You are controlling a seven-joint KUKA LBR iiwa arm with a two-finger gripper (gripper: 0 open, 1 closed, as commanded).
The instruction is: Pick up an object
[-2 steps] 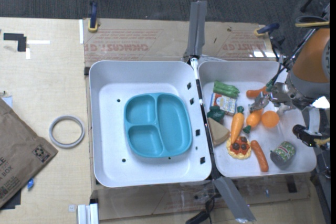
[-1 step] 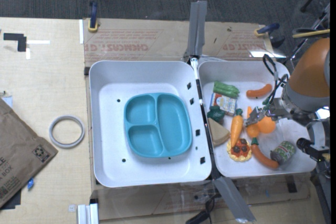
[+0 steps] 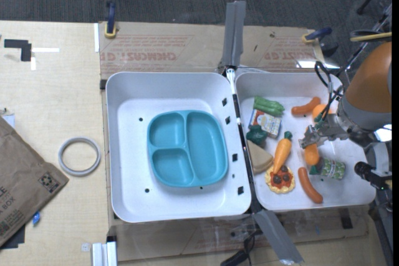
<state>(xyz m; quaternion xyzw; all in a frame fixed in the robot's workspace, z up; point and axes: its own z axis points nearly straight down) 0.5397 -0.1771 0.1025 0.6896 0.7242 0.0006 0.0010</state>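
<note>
- The gripper hung low over the right bin, near its right side; whether it was spread or pressed together could not be told from this angle.
- Just beneath it lay a small orange toy, touching or nearly touching the gripper's tip; nothing was plainly seen pinched.
- A green-labelled can lay on its side just right of that orange piece.
- A toy carrot lay at a slant near the bin's middle, its lower end by a small pizza slice.
- A toy sausage lay near the bin's front edge, and another sausage lay near the back.
- A green vegetable and a small printed carton sat toward the bin's left back; a tan wedge rested by the left wall.
- The left bin held a teal divided plate.
- A roll of tape lay on the bench, left of the bins.
</note>
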